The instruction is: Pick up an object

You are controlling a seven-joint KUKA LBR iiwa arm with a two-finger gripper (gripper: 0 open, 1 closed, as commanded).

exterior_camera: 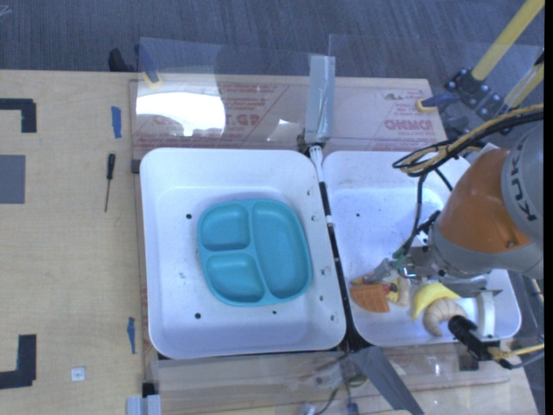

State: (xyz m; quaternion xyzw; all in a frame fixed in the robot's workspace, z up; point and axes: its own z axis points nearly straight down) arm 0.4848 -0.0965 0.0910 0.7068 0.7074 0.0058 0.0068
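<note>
Reaching into right bin (363, 193), gripper (406, 271) over orange item (371, 296); finger state unreadable; next: descend, clamp

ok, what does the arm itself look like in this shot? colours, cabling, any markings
The arm has a grey body with a wide, rounded orange band above the wrist. Part of the dark KUKA lettering shows on the grey shell at the frame's right edge. Black and yellow cables loop along its upper side. Near the wrist, metal-grey hardware and a small green part.
</note>
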